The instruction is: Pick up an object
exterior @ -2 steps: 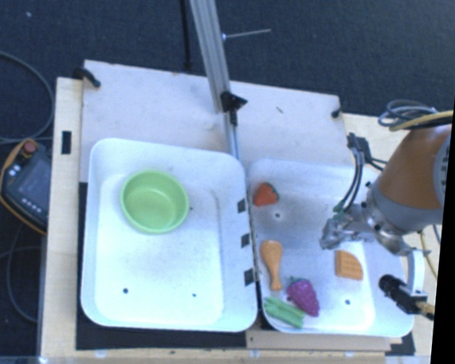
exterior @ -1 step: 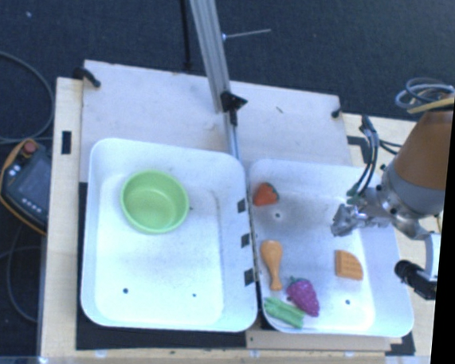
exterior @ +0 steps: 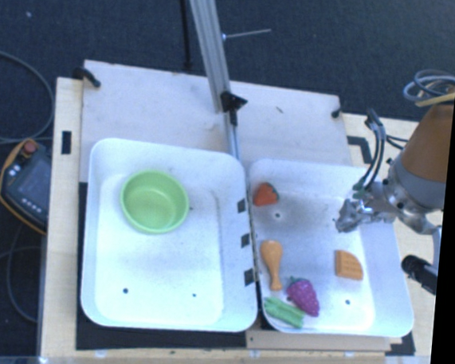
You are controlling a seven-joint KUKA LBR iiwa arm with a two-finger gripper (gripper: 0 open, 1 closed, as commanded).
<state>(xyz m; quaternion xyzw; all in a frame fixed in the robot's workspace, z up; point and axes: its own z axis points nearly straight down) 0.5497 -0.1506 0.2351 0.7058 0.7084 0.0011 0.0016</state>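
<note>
The right bin [exterior: 308, 181] holds a red strawberry-like toy [exterior: 265, 194] at its upper left, an orange drumstick-shaped toy [exterior: 272, 262] by its left wall, purple grapes [exterior: 303, 295], a green pod [exterior: 283, 311] at the front edge and an orange wedge [exterior: 348, 266] on the right. My gripper [exterior: 349, 218] hangs over the right part of this bin, above and slightly behind the orange wedge, with no object visible in it. The left bin [exterior: 200, 295] holds a green bowl [exterior: 155, 201].
A slanted metal pole [exterior: 212, 52] rises from behind the bins and ends at a black clamp between them. A handheld pendant [exterior: 27, 184] lies off the bench to the left, with cables on the dark floor. The arm's orange band [exterior: 431, 149] stands at the right.
</note>
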